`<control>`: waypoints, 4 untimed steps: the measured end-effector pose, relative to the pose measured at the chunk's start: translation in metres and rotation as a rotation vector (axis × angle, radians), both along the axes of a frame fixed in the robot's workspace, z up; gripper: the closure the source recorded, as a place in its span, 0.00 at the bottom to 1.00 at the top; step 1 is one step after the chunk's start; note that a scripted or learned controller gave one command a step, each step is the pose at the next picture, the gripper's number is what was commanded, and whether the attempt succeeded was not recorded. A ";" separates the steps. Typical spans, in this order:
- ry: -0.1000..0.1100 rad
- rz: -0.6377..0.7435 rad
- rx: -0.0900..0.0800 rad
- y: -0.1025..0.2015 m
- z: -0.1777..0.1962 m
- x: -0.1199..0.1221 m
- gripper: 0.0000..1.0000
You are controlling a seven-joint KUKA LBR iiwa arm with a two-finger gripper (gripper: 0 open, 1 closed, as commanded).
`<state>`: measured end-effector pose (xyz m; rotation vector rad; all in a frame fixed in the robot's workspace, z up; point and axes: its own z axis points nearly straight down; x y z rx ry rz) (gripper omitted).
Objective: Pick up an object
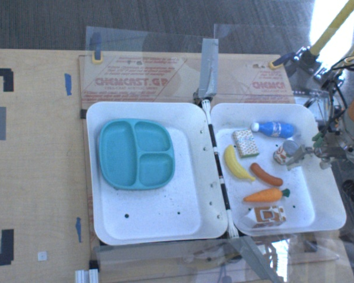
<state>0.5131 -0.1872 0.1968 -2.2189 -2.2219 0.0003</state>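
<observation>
1. Sitting in the left bin [106, 217], a teal divided plate [137, 154] with three compartments lies flat toward the bin's upper left; the white floor around it carries a few dark specks.
2. Just right of the divider between the bins, a yellow banana [236, 163] lies in the right bin [327, 214], curving downward.
3. Above and just right of the banana is a small patterned box [246, 143], near it but apart.
4. A blue-and-white bottle [274, 128] lies on its side near the far wall.
5. A reddish sausage [265, 174] lies slanted just right of the banana's lower end, with an orange carrot [264, 196] below it, green tip pointing right.
6. An orange-and-white carton [268, 216] rests nearest the front wall.
7. The gripper [291, 154] reaches in from the right, low over a small brownish object [279, 154]; whether its fingers are spread or closed cannot be told, nor whether they touch the object.
</observation>
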 end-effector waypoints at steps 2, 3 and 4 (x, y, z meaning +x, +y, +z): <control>-0.005 0.027 -0.002 -0.017 -0.110 0.108 0.00; -0.008 0.030 -0.005 -0.017 -0.099 0.109 1.00; -0.002 -0.035 -0.001 0.095 -0.013 0.082 1.00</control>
